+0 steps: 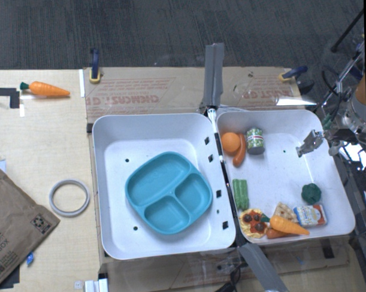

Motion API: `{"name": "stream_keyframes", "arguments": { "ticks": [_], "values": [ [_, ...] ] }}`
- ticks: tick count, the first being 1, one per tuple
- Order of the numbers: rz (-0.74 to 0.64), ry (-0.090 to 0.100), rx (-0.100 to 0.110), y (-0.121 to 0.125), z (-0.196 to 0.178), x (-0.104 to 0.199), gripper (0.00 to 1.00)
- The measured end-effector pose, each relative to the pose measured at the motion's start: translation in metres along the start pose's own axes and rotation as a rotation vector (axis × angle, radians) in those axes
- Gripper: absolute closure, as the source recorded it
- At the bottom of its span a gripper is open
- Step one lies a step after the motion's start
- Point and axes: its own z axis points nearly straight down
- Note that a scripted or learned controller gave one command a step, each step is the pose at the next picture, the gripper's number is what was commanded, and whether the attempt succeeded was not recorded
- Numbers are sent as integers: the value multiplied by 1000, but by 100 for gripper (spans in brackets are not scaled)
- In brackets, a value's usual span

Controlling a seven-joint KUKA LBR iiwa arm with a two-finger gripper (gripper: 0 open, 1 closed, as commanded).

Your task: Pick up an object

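The pincer [309, 142] is seen at the far right of the right white plastic bin [280, 169], poised over bare floor near the bin's right wall; whether its fingers are spread or pressed together cannot be told from this view, and nothing is seen between them. No object has yet been taken. The candidates all lie in the right bin: a dark green round lump [311, 193] lies nearest the pincer, toward the near right; a small green-labelled tin can [255, 140] stands at the far left beside an orange ball [231, 142]; a flat green strip [240, 193] lies along the left wall; and a crowded cluster of an orange toy carrot [286, 225], a small white printed packet [309, 215] and a toy pizza slice [254, 223] fills the near edge. The dark green lump is judged the best target, since it stands apart from its neighbours and from the walls. A centred, vertical descent is advised, with the fingers set astride the lump. The teal divided tray [168, 192] in the left white bin [112, 175] need not be approached.
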Motion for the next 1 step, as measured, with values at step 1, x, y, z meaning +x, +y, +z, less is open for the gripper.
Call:
{"name": "stream_keyframes", "arguments": {
  "ticks": [1],
  "values": [
    [-1, -1, 0, 0, -8, -1, 100]
  ]
}}
